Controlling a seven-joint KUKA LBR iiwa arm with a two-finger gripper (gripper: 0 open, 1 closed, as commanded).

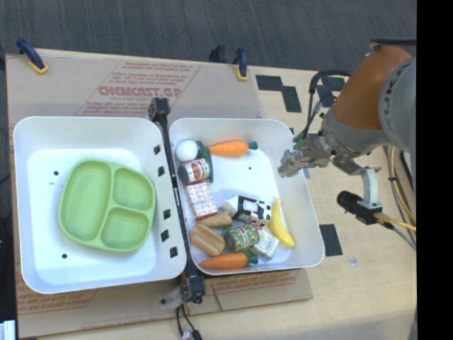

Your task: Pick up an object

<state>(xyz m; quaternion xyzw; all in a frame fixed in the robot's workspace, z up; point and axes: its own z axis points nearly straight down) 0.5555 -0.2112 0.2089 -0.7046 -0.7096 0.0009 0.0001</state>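
The right bin holds several toy foods. At the back are a white egg, an orange carrot and a small red-labelled can. A red and white box lies in the middle. Toward the front are a black and white cow-patterned item, a yellow banana, a hot dog bun, a green-labelled can and a second carrot. My gripper hovers over the bin's right rim, level with the back carrot and to its right. Nothing shows in its grasp.
The left bin holds a green divided plate. A black divider clip sits between the bins at the back. Blue and yellow clamps hold the cardboard base. Bare bench lies right of the bins.
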